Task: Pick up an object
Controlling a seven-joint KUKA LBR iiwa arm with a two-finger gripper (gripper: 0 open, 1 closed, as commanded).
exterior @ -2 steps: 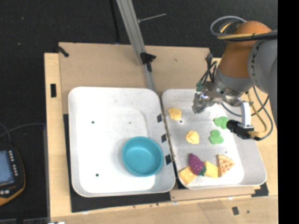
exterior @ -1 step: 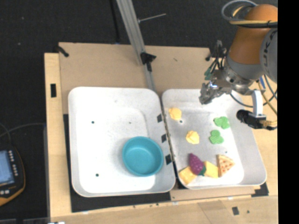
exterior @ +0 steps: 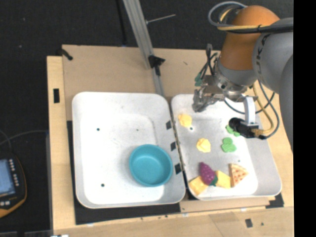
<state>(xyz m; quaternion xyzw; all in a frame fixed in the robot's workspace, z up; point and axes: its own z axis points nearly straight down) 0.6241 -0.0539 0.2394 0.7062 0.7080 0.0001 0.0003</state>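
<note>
Left white bin [exterior: 98,112] holding a blue bowl [exterior: 150,165], right white bin [exterior: 264,169] holding small toy foods [exterior: 217,176], jaws [exterior: 200,104] above its far corner, jaw state cannot be told

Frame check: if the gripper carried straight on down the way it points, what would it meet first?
Probably the bare floor of the right bin at its far left corner. The gripper points down there, with the nearest yellow piece just beside that line; depth is hard to judge from this slant.

left bin [exterior: 98,112] | metal pole [exterior: 140,31] (slanted) | handheld pendant [exterior: 9,179] at left edge
</note>
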